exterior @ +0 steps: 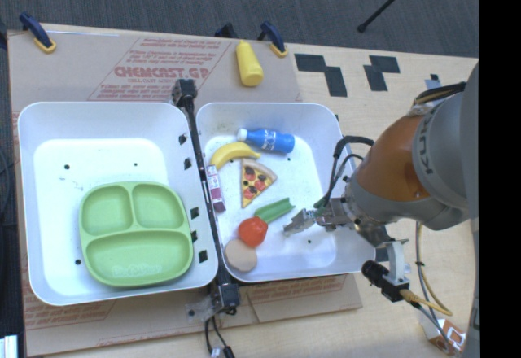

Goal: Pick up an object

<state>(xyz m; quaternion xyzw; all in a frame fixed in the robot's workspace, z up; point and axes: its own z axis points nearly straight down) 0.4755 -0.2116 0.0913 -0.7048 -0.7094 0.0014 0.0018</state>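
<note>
My gripper hangs low over the right bin, just right of the green pepper piece; nothing shows between its fingers. The same bin holds a blue bottle, a banana, a pizza slice, a red tomato, a tan round cookie and a slim purple bar along the left wall. The grey arm with its orange band reaches in from the right.
The left bin holds a green divided plate. A yellow mustard bottle lies on the cardboard behind the bins. Blue clamps grip the board's far edge. Cables trail under the arm at the lower right.
</note>
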